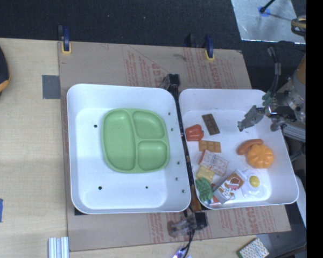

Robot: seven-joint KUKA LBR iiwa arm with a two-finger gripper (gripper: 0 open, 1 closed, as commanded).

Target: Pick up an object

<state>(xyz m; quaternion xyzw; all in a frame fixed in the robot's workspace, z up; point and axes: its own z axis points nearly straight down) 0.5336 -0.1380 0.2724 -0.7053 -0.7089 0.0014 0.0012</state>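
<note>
You are looking at the right bin (pixel 290 195), where all the small things to pick from are lying. An orange pumpkin (pixel 260 156) is sitting toward the bin's right side, touching a sausage (pixel 248 145) just above and left of it. A fried egg (pixel 253 181) is resting below the pumpkin, near the front wall. A brown chocolate bar (pixel 210 123) is lying near the bin's middle back, with a red pepper (pixel 194 133) just left of it and a waffle (pixel 209 146) below the two. Toward the front left corner, a white packet (pixel 213 162), a yellow block (pixel 205 173), a green leafy piece (pixel 203 187) and a small carton (pixel 230 185) are crowding together, touching or overlapping.

The gripper (pixel 247 121) is hanging over the back right part of this bin, above the sausage and apart from it, with the chocolate bar well to its left. You cannot tell from this angle how its jaws are standing, and nothing is showing between them.

The left bin (pixel 81 144) is holding a green divided plate (pixel 134 140), lying flat near its middle.
</note>
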